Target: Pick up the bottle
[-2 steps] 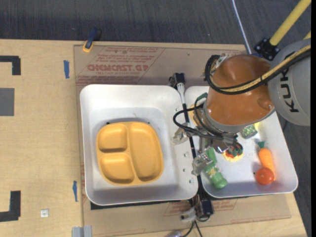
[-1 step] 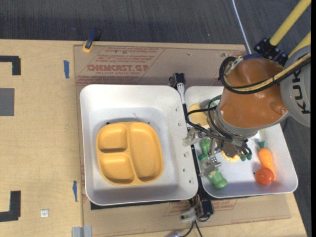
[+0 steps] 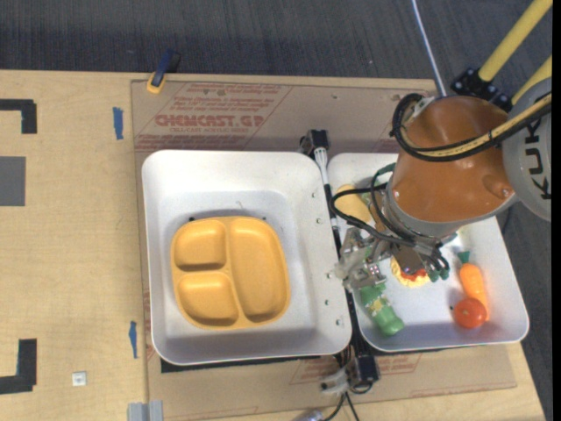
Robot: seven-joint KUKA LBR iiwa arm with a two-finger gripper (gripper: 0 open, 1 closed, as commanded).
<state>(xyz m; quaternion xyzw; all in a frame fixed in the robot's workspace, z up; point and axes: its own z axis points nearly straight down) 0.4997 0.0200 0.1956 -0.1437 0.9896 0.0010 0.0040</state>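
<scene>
A small green bottle (image 3: 383, 316) lies in the right bin (image 3: 508, 323), near its front left corner. The gripper (image 3: 361, 267) hangs low over the left side of that bin, just above and behind the bottle in the camera view. The arm's orange band (image 3: 447, 160) covers the middle of the bin. Whether the gripper touches the bottle cannot be told from here.
An orange carrot (image 3: 473, 280) and a red tomato (image 3: 470, 314) lie at the right bin's front right. A small yellow and red toy (image 3: 412, 275) sits beside the gripper, and a yellow item (image 3: 351, 204) behind it. A yellow divided plate (image 3: 230, 270) rests in the left bin (image 3: 166, 191).
</scene>
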